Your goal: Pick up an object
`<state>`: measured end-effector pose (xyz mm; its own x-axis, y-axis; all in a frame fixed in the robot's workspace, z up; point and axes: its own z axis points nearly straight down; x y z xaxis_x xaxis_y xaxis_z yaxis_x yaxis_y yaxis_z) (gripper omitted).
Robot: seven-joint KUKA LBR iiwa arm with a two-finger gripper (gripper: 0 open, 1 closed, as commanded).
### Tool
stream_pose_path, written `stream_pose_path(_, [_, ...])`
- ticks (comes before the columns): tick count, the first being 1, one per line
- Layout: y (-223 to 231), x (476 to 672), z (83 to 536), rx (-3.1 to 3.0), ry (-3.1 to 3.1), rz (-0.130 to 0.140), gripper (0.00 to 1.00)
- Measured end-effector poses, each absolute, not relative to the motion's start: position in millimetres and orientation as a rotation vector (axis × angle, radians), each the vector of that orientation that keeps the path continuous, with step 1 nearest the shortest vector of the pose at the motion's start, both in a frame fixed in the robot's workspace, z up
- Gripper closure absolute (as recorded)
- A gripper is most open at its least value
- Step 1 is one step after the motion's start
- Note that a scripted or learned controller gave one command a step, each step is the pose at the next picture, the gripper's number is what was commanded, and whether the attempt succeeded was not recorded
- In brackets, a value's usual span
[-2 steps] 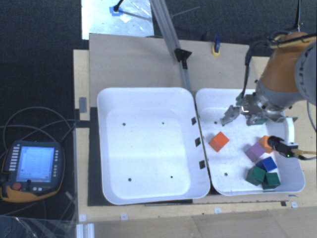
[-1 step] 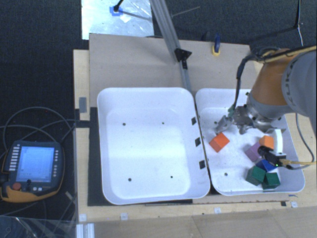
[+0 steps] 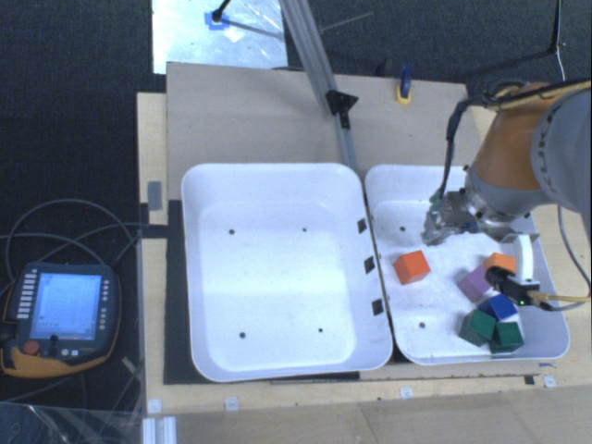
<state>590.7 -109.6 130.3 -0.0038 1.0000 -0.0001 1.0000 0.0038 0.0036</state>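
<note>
The claw (image 3: 437, 229) hangs in the upper left part of the right bin (image 3: 407, 202), right of the frame's centre, pointing down and to the left at the bin floor. It is small and grey against the white, so I cannot tell whether it is apart or together. Behind it the arm (image 3: 518, 155) rises to the upper right, its orange band bulking over the bin's far rim.

Just below the claw, and a little left of it, lies the orange cube (image 3: 413, 266). It is apart from the claw, on the bin floor near the left wall. The other pieces are clustered in the bin's lower right corner (all well apart from the claw). A purple block (image 3: 474, 285) lies nearest the cube. A small orange block (image 3: 500, 262) sits just above and right of it, perhaps touching it. Below them is a blue cube (image 3: 504, 307), with a green block (image 3: 479, 326) at its lower left and a second green block (image 3: 508, 338) right beneath it, the three pressed close together.

The left bin (image 3: 277, 276) takes the middle of the frame, touching the right bin along their shared edge. Both rest on the tan tabletop (image 3: 250, 118). A grey pole (image 3: 310, 44) slants in from the top of the frame toward the seam between the bins. At the lower left of the frame, off the tabletop, a pendant (image 3: 60, 317) with a lit screen lies on the dark floor (image 3: 65, 109).
</note>
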Motion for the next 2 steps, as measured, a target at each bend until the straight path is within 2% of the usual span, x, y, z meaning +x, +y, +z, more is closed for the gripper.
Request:
stream_pose_path(1, [-105,591.4,194,2.212,2.222,0.008,1.00])
stream_pose_path(2, [-105,593.0,222,2.213,2.223,0.006,1.00])
